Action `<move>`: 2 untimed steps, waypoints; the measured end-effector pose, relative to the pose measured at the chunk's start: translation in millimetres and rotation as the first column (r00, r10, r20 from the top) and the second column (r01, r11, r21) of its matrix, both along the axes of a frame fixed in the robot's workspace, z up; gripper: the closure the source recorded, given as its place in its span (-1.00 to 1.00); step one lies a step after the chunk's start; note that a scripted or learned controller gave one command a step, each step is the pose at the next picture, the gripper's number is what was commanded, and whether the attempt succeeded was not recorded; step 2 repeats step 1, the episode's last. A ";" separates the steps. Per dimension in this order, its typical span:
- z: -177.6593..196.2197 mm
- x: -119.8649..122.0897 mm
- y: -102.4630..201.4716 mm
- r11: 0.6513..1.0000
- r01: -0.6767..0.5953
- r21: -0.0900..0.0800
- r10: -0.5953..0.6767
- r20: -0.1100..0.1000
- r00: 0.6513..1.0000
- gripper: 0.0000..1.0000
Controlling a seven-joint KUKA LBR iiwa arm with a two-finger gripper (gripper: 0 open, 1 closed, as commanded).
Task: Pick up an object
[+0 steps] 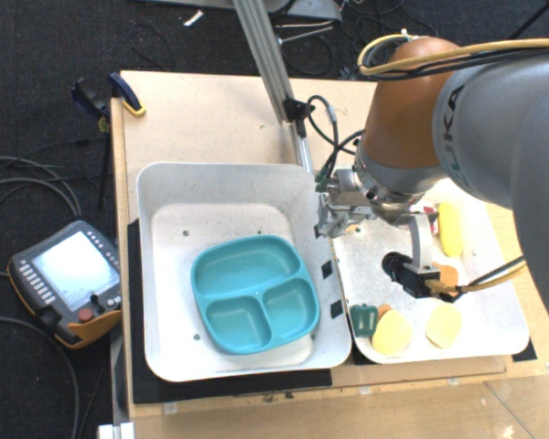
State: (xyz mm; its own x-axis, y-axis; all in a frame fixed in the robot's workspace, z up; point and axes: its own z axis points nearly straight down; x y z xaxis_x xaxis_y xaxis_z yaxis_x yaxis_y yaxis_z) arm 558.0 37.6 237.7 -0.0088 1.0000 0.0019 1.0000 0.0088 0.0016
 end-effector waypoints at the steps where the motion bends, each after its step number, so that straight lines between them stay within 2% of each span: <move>1: 8.4 9.1 54.5 1.000 0.000 0.001 0.000 0.000 1.000 1.00; 2: 8.4 9.1 54.5 1.000 0.000 0.001 0.000 0.000 1.000 1.00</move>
